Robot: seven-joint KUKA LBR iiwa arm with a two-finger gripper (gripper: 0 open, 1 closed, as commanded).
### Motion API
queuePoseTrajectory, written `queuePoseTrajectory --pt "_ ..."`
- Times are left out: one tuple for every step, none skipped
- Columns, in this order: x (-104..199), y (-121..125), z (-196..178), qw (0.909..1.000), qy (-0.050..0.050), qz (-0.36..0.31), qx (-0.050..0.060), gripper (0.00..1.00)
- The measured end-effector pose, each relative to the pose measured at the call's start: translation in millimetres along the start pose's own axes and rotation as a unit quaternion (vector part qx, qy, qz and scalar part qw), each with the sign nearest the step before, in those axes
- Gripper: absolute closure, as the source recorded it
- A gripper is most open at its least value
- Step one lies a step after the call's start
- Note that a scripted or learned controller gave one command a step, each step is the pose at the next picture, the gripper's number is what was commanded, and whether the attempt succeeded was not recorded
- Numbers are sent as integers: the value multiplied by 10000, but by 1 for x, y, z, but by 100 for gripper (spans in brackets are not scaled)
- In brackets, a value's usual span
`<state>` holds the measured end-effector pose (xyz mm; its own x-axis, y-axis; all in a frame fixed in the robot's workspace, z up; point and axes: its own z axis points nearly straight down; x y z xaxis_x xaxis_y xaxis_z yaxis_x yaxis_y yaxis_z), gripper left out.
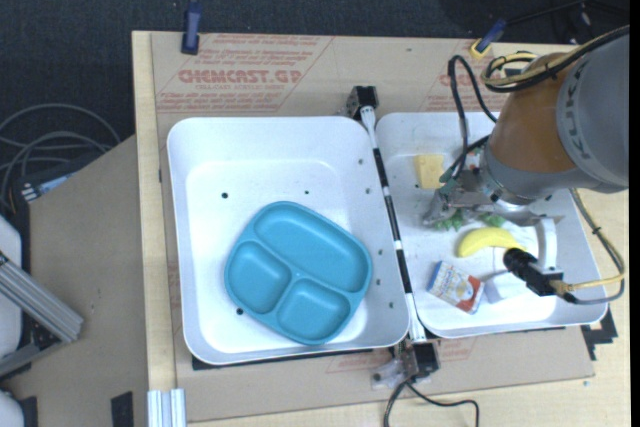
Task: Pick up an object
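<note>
The right bin (520, 315) holds several small items. A yellow banana (490, 239) lies near its middle. A pale yellow block (430, 170) rests toward the back left, and a small white and red packet (457, 284) lies at the front. Something green (466, 219) shows just under the arm's wrist. My gripper (447, 203) reaches down into this bin from the right, between the yellow block and the banana, over the green item. The bulky grey arm with its orange band (535, 130) hides much of the bin's right side.
The left bin (200, 155) holds a blue sectioned plate (297, 270). Black clamps (362, 100) sit where the two bins meet. Cables (470, 95) loop off the arm, and a black connector (530, 272) hangs over the right bin's front.
</note>
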<state>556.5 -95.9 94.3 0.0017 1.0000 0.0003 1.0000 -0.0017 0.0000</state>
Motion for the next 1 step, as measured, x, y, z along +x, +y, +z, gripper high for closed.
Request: queuePoseTrajectory --pt "64 11 -91 10000 2 -15 -8 100"
